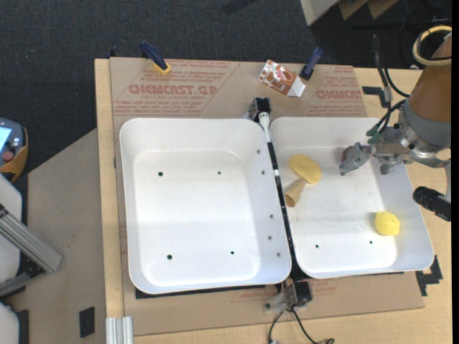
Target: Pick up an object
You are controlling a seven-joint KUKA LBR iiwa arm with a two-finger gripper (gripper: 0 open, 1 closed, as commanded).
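In the right bin [401, 264], a yellow toy with a tan cone-shaped stem [302, 175] lies near the left wall. A small yellow lemon-like ball [387, 223] rests toward the bin's near right corner. My gripper [352, 158] hangs over the upper middle of the right bin, to the right of the yellow toy and apart from it. The ball lies well below it in the view. Nothing shows in the gripper's grasp. The grey arm with its orange band [434, 92] comes in from the right edge.
The left bin [143, 149] sits beside the right one on a cardboard sheet. Blue clamps [155, 56] [312, 62] hold the sheet's far edge, with a small red-and-white packet [281, 78] between them. A black clip [259, 109] sits where the bins meet.
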